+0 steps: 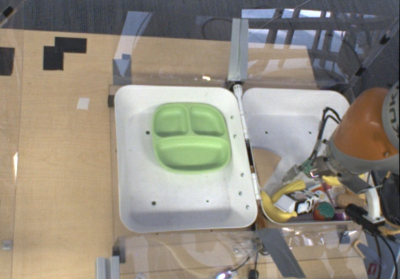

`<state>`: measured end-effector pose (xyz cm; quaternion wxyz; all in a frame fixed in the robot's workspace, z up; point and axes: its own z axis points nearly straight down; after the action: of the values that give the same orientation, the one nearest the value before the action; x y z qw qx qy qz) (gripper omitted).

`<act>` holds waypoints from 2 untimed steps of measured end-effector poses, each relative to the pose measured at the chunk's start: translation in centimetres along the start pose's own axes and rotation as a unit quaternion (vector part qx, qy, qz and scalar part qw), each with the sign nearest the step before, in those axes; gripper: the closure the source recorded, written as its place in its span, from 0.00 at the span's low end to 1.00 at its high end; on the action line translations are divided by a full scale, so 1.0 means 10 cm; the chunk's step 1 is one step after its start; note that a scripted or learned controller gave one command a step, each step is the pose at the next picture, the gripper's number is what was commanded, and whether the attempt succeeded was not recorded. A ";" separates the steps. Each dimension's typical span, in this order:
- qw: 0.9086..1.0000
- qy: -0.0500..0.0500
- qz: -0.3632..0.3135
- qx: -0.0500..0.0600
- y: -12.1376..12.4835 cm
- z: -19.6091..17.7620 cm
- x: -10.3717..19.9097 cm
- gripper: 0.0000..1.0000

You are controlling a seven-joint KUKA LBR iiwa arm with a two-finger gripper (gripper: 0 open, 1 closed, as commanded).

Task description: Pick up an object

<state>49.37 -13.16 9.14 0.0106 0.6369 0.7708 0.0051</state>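
Observation:
A green three-compartment plate [190, 136] lies in the left white bin [134, 202]. The right bin [281, 115] holds a heap of small objects at its near end: a yellow banana [279, 204], a red-and-green piece [323, 211] and other small items packed together. The arm with its orange band [369, 126] reaches in from the right and hangs over that heap. My gripper [310, 172] sits low just above the clutter, beside the banana's upper end. The wrist hides much of the heap's right side.
A metal divider rail [237, 59] runs between the two bins at the back. The wooden bench [56, 159] stretches to the left, with black markers [62, 51] near its far edge. Cables [369, 221] hang at the right by the arm.

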 end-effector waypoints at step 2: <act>0.999 0.001 0.048 0.004 0.42 0.01 0.31 1.00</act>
<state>52.92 -9.28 9.09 0.0070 0.6731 0.7395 0.0030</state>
